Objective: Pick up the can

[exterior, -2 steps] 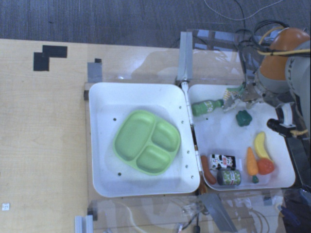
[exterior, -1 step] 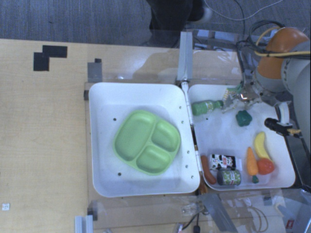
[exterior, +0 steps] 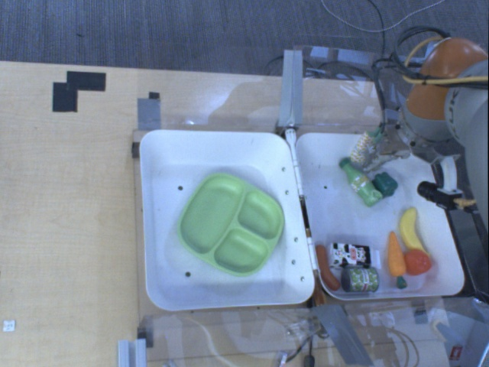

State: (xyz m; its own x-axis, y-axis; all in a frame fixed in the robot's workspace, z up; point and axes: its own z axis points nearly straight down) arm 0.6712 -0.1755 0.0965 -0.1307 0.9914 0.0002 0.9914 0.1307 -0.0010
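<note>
Green-labelled, the can (exterior: 360, 279) lay on its side at the right bin's (exterior: 328, 205) near edge, touching a black-and-white carton (exterior: 350, 254). Farther back, the pincer (exterior: 368, 153) hovered over a green bottle (exterior: 361, 182), its spread untellable; it should travel nearward, then descend astride the can.

Bright, even overhead light washes the white bins (exterior: 221, 159) nearly shadowless, with a pale glare at the top edge and slightly soft focus overall.
</note>
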